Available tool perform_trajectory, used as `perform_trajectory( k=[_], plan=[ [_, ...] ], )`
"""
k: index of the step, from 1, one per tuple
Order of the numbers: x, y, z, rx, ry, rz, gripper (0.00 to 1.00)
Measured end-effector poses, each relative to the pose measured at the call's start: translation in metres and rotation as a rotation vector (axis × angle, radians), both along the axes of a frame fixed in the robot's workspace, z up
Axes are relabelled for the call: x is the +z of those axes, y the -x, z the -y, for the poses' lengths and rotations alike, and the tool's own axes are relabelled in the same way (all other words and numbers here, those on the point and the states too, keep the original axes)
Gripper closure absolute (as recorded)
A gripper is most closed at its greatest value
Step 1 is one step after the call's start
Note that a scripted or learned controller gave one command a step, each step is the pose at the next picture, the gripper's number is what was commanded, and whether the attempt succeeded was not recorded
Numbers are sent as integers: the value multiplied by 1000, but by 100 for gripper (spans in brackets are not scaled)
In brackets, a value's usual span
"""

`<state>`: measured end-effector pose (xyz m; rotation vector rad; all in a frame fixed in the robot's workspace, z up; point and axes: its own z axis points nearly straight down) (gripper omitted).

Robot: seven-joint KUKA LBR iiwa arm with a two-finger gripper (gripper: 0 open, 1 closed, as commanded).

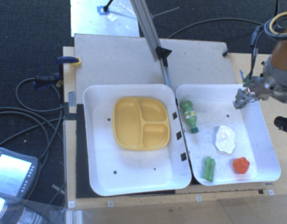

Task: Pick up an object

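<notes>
The white object [225, 139] lies untouched mid-right bin [269, 139], so we judge the approach step: the tool [240, 101], its state unreadable to us, must descend onto it.

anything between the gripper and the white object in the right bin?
Nothing visible. The gripper sits over the right bin's far side; bare bin floor separates it from the white object. The green bottle lies off to the side.

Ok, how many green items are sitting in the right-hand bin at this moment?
2. A green bottle lies near the bin's left wall, towards the back. A smaller green piece lies near the front, left of the red object. Nothing seems hidden.
</notes>
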<state>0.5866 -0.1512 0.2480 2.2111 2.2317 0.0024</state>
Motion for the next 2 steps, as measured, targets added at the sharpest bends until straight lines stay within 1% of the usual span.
perform_trajectory(
  k=[2],
  plan=[
    [13, 34, -107, 3, -2, 0, 100]
  ],
)
